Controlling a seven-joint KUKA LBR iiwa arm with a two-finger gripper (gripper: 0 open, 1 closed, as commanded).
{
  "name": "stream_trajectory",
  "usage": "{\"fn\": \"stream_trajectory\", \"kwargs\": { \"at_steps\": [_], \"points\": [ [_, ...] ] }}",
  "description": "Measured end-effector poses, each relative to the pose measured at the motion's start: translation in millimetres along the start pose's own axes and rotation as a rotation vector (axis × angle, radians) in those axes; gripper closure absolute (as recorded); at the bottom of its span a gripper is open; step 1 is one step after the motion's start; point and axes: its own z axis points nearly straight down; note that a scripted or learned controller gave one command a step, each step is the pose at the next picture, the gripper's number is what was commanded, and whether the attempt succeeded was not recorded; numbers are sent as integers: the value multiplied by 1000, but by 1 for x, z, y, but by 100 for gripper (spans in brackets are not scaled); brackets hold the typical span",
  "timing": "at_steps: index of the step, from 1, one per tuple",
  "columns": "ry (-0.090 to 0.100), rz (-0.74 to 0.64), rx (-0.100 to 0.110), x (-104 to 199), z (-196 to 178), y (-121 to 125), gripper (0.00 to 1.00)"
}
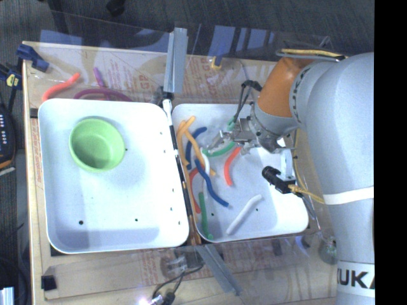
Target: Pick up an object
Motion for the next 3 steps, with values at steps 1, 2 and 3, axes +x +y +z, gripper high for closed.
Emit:
{"fn": "stream_trajectory", "kwargs": {
  "at_steps": [1, 2, 3],
  "points": [
    [1, -3, 2, 1, -10, 0, 100],
    [1, -4, 2, 1, -10, 0, 0],
    [3, -16, 3, -11, 8, -13, 0]
  ]
}}
